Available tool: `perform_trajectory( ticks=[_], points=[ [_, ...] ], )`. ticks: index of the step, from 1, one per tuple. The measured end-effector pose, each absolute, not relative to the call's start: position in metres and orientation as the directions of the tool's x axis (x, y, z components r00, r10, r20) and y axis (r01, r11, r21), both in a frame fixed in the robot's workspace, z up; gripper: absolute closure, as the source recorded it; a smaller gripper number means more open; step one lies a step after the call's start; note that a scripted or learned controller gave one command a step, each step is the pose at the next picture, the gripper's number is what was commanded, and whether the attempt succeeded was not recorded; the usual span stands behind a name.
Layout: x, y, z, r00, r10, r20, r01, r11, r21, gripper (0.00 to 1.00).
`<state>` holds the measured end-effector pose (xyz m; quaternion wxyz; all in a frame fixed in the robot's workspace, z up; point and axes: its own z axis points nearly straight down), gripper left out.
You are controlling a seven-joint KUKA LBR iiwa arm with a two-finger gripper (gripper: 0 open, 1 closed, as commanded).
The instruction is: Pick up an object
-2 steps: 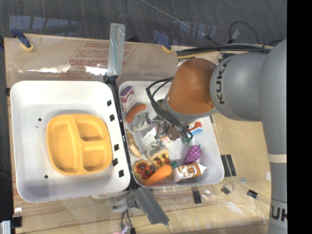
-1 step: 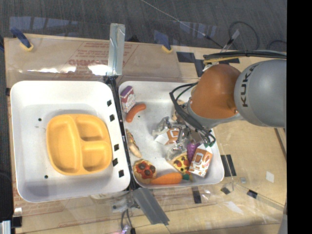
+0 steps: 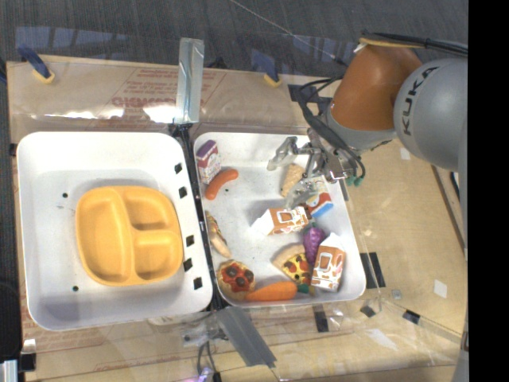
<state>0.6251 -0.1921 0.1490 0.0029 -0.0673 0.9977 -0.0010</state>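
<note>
Two shallow white plastic bins stood side by side on the worktop [image 3: 413, 237]. The left bin [image 3: 40, 157] held one yellow plastic tray with three compartments [image 3: 127, 233].

The right bin [image 3: 246, 146] held a heap of small toy foods, about eleven, though overlaps made the count unsure:
- one small purple-and-white carton [image 3: 208, 159], upright near the far left corner
- one red toy sausage [image 3: 222, 181] beside the carton, its long axis slanting from lower left to upper right
- one tan bread-like piece [image 3: 293, 180] under the tool, its long axis running near to far with a slight tilt
- two orange-and-white printed packets, one [image 3: 288, 220] mid-bin and one [image 3: 328, 267] near the right front corner; their print was too small to read
- one blue-and-red piece [image 3: 322, 206], partly hidden
- one purple toy vegetable [image 3: 313, 239]
- one pizza-slice toy [image 3: 293, 263]
- one orange toy carrot [image 3: 272, 293] lying left to right along the front wall
- one round red-and-black piece [image 3: 236, 277] at the front left
- one pale brown piece [image 3: 216, 237] against the left wall

The letters "KUKA" showed on the grey arm [image 3: 433, 114] above the orange band [image 3: 374, 90]. The metal tool [image 3: 301, 159] hung over the far right part of the right bin, just above the tan piece; its fingers looked spread apart, with nothing plainly between them.
</note>
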Motion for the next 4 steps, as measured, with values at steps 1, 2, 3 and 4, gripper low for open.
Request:
perform_trajectory(
  ticks=[1,2,3,4],
  points=[
    [0.594,-0.206,0.109,-0.856,-0.517,-0.021,-0.517,0.856,-0.014,0.00],
    [0.593,-0.204,0.110,-0.917,-0.399,-0.020,-0.398,0.917,-0.021,0.00],
    [0.594,-0.206,0.110,-0.949,-0.313,-0.022,-0.313,0.950,-0.020,0.00],
    [0.551,-0.194,0.095,-0.992,-0.129,-0.006,-0.129,0.992,-0.002,0.00]
  ],
)
